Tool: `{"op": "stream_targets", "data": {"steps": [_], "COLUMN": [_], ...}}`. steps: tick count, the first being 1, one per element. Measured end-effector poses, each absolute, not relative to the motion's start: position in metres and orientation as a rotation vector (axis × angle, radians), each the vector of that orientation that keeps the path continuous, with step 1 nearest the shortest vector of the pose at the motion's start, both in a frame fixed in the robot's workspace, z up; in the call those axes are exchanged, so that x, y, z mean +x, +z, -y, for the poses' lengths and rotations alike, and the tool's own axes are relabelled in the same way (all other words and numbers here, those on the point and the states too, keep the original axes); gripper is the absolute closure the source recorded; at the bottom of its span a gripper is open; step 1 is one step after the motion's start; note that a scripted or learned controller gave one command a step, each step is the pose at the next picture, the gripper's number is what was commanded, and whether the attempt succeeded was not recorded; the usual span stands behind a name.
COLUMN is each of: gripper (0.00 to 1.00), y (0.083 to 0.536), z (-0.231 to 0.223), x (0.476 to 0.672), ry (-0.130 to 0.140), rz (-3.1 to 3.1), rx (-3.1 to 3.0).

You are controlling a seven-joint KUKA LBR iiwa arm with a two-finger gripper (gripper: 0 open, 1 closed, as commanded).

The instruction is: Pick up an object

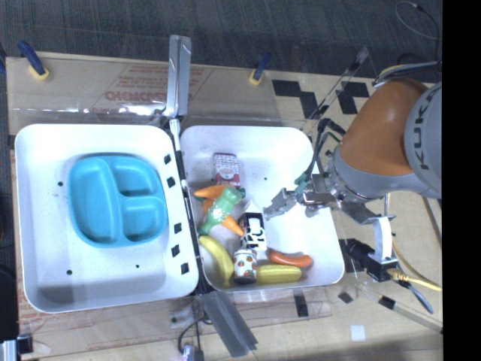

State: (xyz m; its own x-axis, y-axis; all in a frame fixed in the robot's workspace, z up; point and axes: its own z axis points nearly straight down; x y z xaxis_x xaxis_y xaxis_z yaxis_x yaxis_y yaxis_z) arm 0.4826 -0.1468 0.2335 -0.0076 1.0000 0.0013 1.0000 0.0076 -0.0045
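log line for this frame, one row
claw above right bin | nothing gripped | toys piled lower left: banana, hot dog | blue tray left bin

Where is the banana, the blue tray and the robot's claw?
banana (216,258): camera view, middle of its yellow curve.
blue tray (118,198): camera view, the ridge between its compartments.
claw (275,204): camera view, between the fingertips, over the right bin.
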Motion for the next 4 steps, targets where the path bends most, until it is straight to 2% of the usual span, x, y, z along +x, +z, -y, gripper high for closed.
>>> {"op": "stream_targets", "data": {"steps": [1, 2, 3, 4], "gripper": [0.00, 0.00, 0.00, 0.00], "y": [0.092, 0.191, 0.114, 0.091], "z": [0.104, 0.088, 0.137, 0.097], "x": [0.525, 0.515, 0.545, 0.551], "ry": [0.001, 0.004, 0.005, 0.003], "rz": [2.140, 1.958, 2.099, 2.171], "rx": [-2.298, -2.454, -2.330, -2.266]}}
